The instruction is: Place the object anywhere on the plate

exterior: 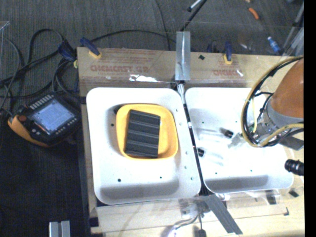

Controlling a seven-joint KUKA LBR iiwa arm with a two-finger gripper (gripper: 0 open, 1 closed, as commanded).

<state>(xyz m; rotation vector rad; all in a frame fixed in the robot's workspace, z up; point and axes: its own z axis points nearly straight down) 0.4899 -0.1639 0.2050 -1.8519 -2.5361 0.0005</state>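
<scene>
A dark ribbed rectangular object (pixel 143 133) lies flat on the yellow plate (pixel 169 137) in the left bin (pixel 98 147). The object covers most of the plate's middle, with yellow rim showing around it. My arm, with its orange band (pixel 294 90), hangs over the right bin (pixel 237 177) at the right edge of the view. The gripper (pixel 236 138) points down and left into that bin, well apart from the plate. Cables wrap around the wrist and hide much of it.
A metal divider strip (pixel 183 58) runs between the bins at the back. A teach pendant (pixel 47 120) lies on the floor to the left. Clamps (pixel 90 47) hold the wooden bench's back edge.
</scene>
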